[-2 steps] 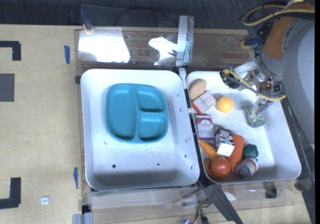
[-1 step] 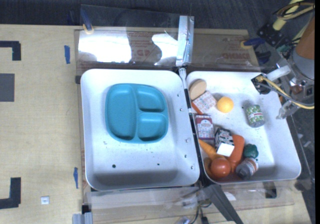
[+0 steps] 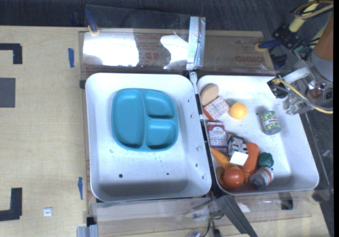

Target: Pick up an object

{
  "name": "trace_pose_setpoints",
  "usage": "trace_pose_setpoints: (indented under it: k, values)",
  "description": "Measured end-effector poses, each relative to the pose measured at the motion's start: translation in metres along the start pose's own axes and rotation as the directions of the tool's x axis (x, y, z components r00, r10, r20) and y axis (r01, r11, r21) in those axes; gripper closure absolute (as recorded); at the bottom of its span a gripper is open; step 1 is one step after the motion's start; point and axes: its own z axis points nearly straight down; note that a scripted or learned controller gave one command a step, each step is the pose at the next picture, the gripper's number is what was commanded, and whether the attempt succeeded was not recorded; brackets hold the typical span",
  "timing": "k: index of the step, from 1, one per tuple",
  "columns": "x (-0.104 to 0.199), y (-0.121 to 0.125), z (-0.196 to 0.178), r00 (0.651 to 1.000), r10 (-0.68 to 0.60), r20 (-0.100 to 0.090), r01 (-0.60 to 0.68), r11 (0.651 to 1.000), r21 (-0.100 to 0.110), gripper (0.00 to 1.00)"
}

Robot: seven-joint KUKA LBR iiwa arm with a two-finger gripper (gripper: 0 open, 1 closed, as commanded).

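Whether the jaws are open or closed cannot be told; the gripper (image 3: 294, 98) sits at the frame's right edge, above the right bin (image 3: 296, 148). Just left of it lies a green-labelled can (image 3: 270, 122), then an orange ball (image 3: 238, 111). The left bin (image 3: 100, 140) holds a blue tray (image 3: 144, 119).

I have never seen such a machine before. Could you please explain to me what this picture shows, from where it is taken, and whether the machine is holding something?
One camera looks down at a slant on a bench with two shallow white bins. The left bin holds a blue divided plate. The right bin holds small toy groceries: an orange ball, a green-labelled can, a red box, a tomato and others. At the right edge you see the robot arm; its gripper is near the right bin's upper corner. I see nothing between its fingers, so I would not say it holds anything.
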Motion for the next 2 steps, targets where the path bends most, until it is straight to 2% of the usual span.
trace_pose_setpoints:
  k: [1, 2]
  values:
    - [0.000, 0.000, 0.001, 1.000, 0.000, 0.001, 0.000, 1.000, 0.000, 0.00]
    - [0.020, -0.057, 0.056, 0.997, -0.078, 0.002, 0.078, 0.997, 0.000, 0.00]
